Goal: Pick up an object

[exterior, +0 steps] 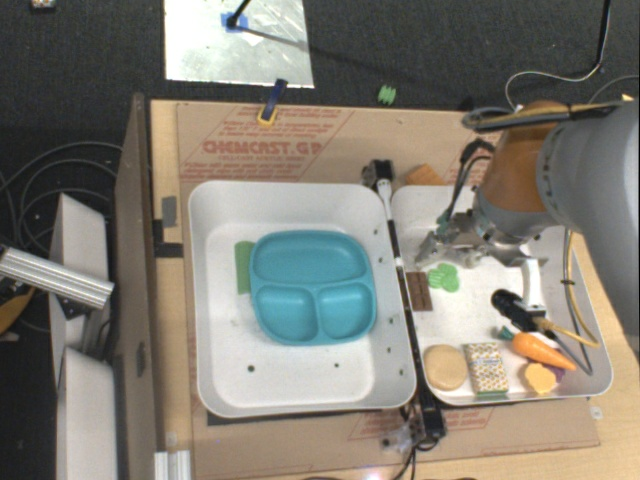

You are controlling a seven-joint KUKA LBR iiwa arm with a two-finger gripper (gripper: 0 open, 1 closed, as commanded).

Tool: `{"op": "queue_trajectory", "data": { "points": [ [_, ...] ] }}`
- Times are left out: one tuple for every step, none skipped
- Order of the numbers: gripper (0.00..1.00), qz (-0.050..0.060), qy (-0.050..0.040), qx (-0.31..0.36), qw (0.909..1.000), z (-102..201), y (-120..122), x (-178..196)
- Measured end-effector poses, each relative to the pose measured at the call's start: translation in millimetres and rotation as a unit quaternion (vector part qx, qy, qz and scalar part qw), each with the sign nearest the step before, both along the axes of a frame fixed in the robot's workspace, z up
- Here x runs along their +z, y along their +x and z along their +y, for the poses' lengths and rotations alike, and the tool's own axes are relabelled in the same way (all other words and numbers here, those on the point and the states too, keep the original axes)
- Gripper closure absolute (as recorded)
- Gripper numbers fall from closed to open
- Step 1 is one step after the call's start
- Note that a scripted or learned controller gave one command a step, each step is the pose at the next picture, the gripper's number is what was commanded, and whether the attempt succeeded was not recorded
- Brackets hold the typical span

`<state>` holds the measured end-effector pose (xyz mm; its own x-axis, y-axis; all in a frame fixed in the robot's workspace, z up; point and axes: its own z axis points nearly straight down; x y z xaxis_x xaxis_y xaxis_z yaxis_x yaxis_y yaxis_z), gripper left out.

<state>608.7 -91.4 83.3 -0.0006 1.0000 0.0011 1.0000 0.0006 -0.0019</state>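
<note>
- Gripper point(452, 250) of mine hangs low over the white floor of the right bin point(468, 320). I cannot tell whether it is wide or narrow.
- One green piece point(445, 277) lies just beside me, on the camera's side.
- The bins sit on a brown board point(260, 148), with dark carpet point(80, 68) around it.
- The wall shared with the left bin point(225, 368) is close beside me, and one brown strip point(417, 290) lies along it. Bare floor opens past the green piece.
- Farther that way, by the near wall, are one tan disc point(446, 366), one patterned block point(487, 368), one carrot point(540, 348) and one yellow chunk point(540, 378).
- Well apart, the left bin holds one teal plate point(312, 286), with one green slip point(243, 266) at its edge.
</note>
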Motion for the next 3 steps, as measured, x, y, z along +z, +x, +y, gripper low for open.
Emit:
{"op": "queue_trajectory", "data": {
  "points": [
    [0.00,-0.006,-0.0021,0.000,1.0000,-68,63,4],
    [0.00,-0.001,-0.0009,-0.002,1.0000,-99,2,30],
    [0.00,-0.004,0.0003,0.005,1.0000,-12,-25,118]
  ]
}}
